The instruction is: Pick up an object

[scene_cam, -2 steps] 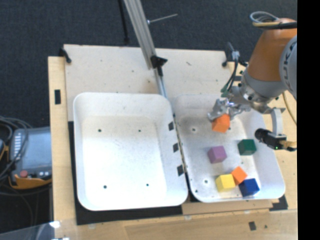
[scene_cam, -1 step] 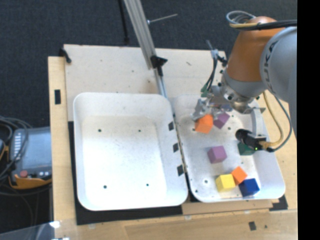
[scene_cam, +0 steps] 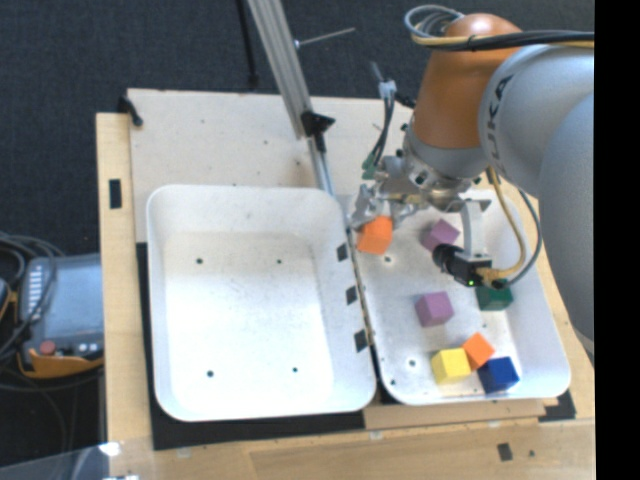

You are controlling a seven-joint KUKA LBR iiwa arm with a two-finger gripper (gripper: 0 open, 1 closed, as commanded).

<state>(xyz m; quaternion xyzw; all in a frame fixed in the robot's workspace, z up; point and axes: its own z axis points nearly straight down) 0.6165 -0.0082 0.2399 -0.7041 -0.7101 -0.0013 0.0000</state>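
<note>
My gripper [scene_cam: 377, 220] hangs over the left side of the right bin [scene_cam: 545, 340], close to the divide between the two bins. An orange block [scene_cam: 375, 236] sits between its fingertips, and the fingers are shut on it. Elsewhere in the right bin lie a purple block [scene_cam: 439, 235] just right of the gripper, a second purple block [scene_cam: 433, 308] in the middle, and a green block [scene_cam: 493, 296] partly behind a black cable fitting. A yellow block [scene_cam: 451, 365], a small orange block [scene_cam: 479, 348] and a blue block [scene_cam: 498, 373] cluster at the front.
The left bin [scene_cam: 160, 268] lies beside the gripper's position. A slanted metal rail [scene_cam: 285, 68] rises behind the bins. The arm's grey and orange body [scene_cam: 480, 88] covers the right bin's back corner.
</note>
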